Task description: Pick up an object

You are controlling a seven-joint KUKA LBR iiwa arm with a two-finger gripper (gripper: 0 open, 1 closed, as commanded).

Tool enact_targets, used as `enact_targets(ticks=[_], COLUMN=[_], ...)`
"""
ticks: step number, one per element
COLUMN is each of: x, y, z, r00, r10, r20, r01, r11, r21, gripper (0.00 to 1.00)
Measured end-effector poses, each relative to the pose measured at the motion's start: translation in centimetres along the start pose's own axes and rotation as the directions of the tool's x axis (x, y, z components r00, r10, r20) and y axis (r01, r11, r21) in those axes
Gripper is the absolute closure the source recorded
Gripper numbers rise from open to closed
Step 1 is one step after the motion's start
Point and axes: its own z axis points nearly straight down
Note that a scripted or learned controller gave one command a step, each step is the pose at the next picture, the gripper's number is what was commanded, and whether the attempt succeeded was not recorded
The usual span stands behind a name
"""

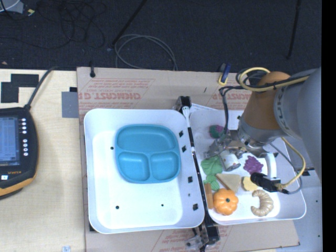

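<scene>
Camera view shows the end effector (224, 152) lowered into the right bin (294, 206), just above the green leafy piece (212, 166) and the wedge of cheese (229, 181); whether it is spread or pressed together cannot be told. An orange pumpkin (226, 201), purple grapes (253, 165) and a croissant (262, 202) lie nearby, while the left bin (100, 203) holds a blue divided plate (147, 154).

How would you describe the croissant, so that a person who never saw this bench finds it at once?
Look at the right white bin, the one crowded with toy food. Go to its near right corner: the croissant lies there, right of the orange pumpkin. It alone is a tan, ridged crescent.
</scene>
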Motion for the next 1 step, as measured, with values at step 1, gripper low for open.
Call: enact_targets(ticks=[1], x=[-1.72], y=[5.38], z=[-0.07], r00=[1.0], r10=[-0.004], r20=[0.002], r01=[0.004], r11=[1.0], r21=[-0.007], gripper=[0.0])
